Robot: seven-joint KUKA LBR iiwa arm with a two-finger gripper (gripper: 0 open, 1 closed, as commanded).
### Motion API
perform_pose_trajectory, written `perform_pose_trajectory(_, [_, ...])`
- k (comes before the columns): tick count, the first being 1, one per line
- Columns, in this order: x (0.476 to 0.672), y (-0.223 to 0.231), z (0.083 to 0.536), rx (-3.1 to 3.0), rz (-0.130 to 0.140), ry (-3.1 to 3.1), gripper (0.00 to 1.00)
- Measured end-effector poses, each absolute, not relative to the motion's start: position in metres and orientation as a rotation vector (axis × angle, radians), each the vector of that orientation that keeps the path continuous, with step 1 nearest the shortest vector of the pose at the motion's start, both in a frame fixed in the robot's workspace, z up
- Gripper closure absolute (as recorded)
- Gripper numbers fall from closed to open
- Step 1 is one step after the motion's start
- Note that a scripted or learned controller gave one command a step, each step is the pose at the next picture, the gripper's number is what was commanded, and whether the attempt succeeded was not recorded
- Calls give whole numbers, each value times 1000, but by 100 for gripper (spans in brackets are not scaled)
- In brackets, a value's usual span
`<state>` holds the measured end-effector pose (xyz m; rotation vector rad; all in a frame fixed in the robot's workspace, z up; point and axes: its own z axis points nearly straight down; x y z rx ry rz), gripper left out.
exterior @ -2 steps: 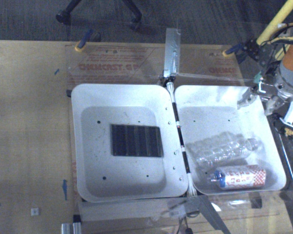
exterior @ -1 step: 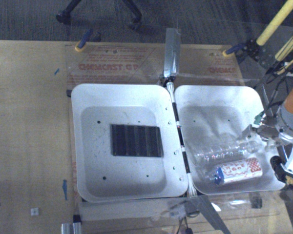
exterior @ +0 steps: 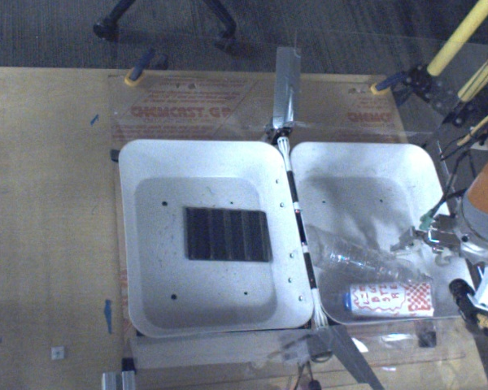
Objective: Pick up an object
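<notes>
Arm waits at the right bin's edge, nothing lifted yet.

The gripper (exterior: 429, 236) hangs over the right bin (exterior: 342, 169) at its three o'clock rim; whether its fingers are open or closed I cannot tell, and nothing shows between them. The candidates lie low in that bin: a red-and-white checked packet (exterior: 389, 299) flat against the six o'clock wall, and a clear plastic cup (exterior: 359, 260) on its side just above it. The left bin (exterior: 146, 169) holds a dark ribbed panel (exterior: 228, 234) at its centre. The packet looks the easier target, being flat and opaque.
</notes>
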<state>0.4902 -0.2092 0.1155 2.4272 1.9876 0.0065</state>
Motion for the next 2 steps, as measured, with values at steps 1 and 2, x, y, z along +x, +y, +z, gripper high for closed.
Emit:
perform_pose_trajectory(1, [540, -156, 88, 2353, 10, 2069, 0])
perform_pose_trajectory(2, [532, -140, 88, 2528, 10, 1853, 0])
